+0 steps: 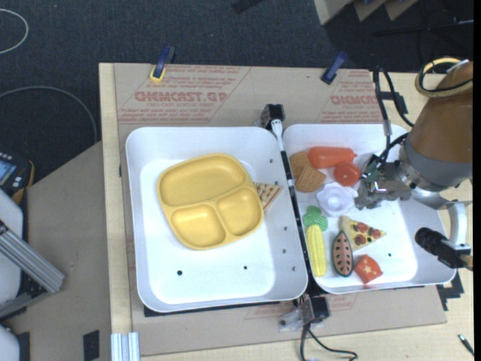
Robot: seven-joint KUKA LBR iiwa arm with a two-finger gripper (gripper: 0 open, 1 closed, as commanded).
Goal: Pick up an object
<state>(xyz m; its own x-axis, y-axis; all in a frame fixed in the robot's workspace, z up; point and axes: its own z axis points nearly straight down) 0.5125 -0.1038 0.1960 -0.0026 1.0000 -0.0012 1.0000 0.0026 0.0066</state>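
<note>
The arm is reaching in from the right and the pincer (pixel 370 188) is hanging low over the right bin (pixel 421 273), near its middle. From this slant the metal parts of the wrist are covering the tips, so I cannot tell if the pincer is wide, narrow or holding something.

The task is not naming one object, so any toy in the right bin may be the target. The nearest ones are a pale round piece (pixel 333 199), lying just beside the pincer on its left, a small red tomato (pixel 346 174) and a long orange-red piece (pixel 329 156) above it, and a pizza slice (pixel 363 232) just below. I am judging that the pincer is going for one of these, because it is standing so close to them.

Further toward the front edge a corn cob (pixel 316 249), a watermelon slice (pixel 343 253) and a red piece (pixel 367 268) are lying well apart from the pincer. The toys are crowded near the divider, which may be making a clean grip hard.

In the left bin (pixel 150 224) a yellow divided plate (pixel 210 200) is resting, with a small waffle-like piece (pixel 268 194) touching its right rim. The counter (pixel 113 126) under both bins is covered with brown cardboard.
</note>
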